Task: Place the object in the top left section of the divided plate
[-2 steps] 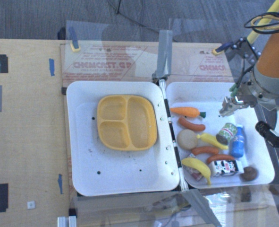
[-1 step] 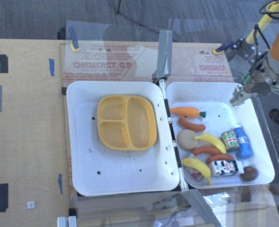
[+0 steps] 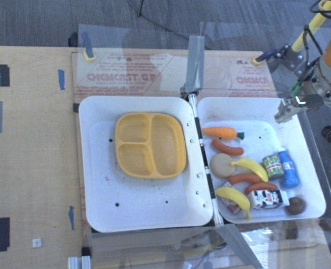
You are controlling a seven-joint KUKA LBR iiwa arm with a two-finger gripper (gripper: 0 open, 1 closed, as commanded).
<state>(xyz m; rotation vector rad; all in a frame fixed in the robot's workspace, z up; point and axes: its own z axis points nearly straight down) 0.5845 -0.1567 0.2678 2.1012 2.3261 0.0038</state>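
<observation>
Faint red print, not legible, on cardboard [image 3: 126, 74] behind bins.

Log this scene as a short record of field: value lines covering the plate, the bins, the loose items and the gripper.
plate: yellow divided plate, three sections, nothing in them, in the left bin
right bin: holds all the loose items
items: carrot, two sausages, two bananas, round beige piece, green can, blue bottle, milk carton, brown lump
gripper: over the right bin's far right corner, holding nothing visible
task state: not yet done
</observation>
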